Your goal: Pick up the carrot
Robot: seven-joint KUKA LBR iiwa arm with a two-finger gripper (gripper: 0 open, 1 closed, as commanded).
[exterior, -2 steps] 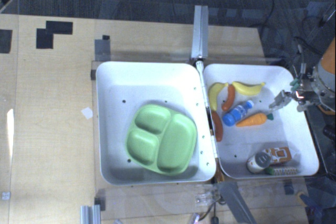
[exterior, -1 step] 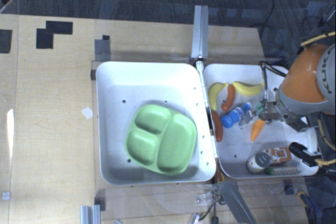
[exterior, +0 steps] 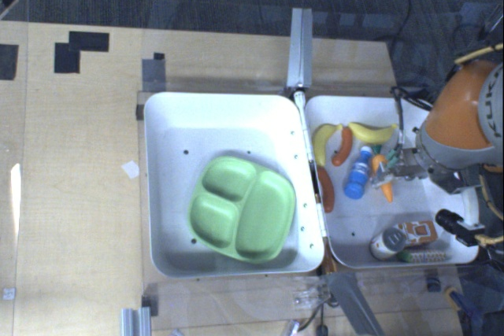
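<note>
Carrot (exterior: 383, 183): small, orange, tapered, beside end effector (exterior: 396, 167).

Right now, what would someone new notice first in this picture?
The big green divided tray lying alone in the left bin. Next, the orange-banded arm reaching in from the right, its claw down by the carrot amid bananas and a blue bottle.

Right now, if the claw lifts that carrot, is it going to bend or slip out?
The carrot looks like a small, stiff, tapered toy, so it probably won't bend. Its smooth, narrowing shape could slide out of the claw. Lying beside the blue bottle, it may nudge that.
</note>
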